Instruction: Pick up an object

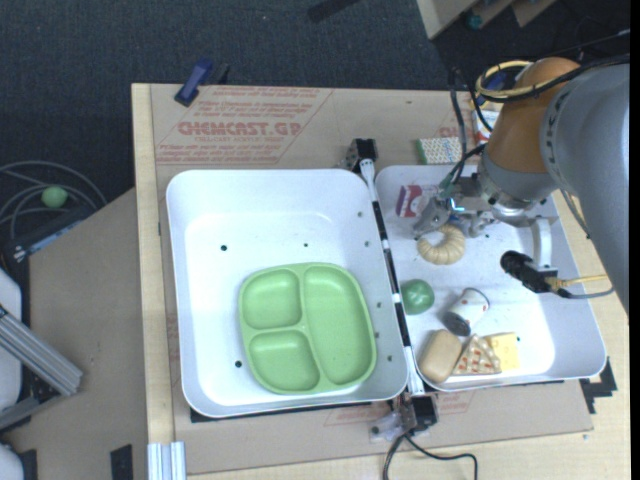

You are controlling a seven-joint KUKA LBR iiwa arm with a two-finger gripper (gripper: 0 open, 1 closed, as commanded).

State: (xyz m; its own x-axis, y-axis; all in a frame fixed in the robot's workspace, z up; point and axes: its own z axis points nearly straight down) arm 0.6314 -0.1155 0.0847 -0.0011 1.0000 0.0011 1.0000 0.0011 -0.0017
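Tray [305, 326] alone; toys [441, 247] crowding jaws [446, 211]

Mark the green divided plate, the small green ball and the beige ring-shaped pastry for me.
Green divided plastic plate [305, 325], camera view, centre ridge.
Small green ball [416, 294], camera view, its top.
Beige ring-shaped pastry [441, 248], camera view, lower curve.

The grey arm [595, 118] reaches in from the right, its orange band [525, 128] above the wrist, and the gripper [447, 215] points down over the right bin's far-left part, close to its floor
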